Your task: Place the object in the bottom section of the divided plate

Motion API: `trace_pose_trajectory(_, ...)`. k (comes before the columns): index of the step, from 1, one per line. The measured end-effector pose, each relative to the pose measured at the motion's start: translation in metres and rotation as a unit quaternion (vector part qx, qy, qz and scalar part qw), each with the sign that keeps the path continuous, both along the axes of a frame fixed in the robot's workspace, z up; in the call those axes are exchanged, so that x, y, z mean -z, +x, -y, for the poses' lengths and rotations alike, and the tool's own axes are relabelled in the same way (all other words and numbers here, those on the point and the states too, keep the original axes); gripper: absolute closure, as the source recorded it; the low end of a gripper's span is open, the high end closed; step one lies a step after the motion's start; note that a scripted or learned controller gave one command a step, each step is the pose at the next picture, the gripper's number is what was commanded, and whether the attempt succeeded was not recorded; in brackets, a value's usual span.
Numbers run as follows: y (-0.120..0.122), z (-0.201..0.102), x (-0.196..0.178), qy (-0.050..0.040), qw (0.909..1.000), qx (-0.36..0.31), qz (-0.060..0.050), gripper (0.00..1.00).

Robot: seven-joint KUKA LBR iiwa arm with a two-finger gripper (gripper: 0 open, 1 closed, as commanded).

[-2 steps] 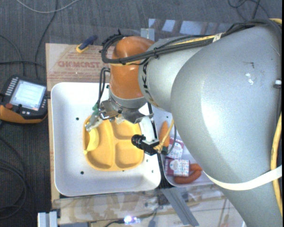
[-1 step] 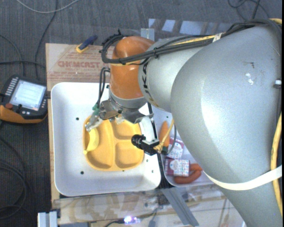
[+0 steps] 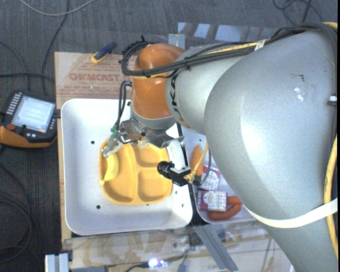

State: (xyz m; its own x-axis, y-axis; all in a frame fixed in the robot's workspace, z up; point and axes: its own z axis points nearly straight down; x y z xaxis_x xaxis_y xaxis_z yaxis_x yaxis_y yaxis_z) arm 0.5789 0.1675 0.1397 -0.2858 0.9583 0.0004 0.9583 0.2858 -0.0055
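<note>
A: Object under test: the banana. It lies along the left edge of the yellow divided plate, curving down from just under the gripper.

B: Held or set down?

A: Cannot tell. The gripper sits directly over the banana's upper end, and the wrist with its orange band blocks the view. Whether it grips the fruit or has let go is not resolvable here.

B: Plate location?

A: In the left white bin, toward its right side. The banana rests on or over the plate's long left compartment.

B: Progress, then?

A: Judged late stage. The banana is at the plate already; what remains is confirming it lies in the bottom section, then letting go and withdrawing. Which compartment counts as bottom I cannot fix from this slant.

B: Surroundings?

A: The right bin holds a sausage and small packets. A teach pendant lies on the floor, left.
</note>
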Motion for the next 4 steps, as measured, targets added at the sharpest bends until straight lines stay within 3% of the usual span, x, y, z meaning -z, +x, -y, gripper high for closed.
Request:
trace_pose_trajectory(3,0.000,0.000,0.000,0.0000,1.0000,0.000,0.000,0.00)
trace_pose_trajectory(4,0.013,-0.010,0.022,-0.0012,0.9964,-0.085,0.002,0.00)
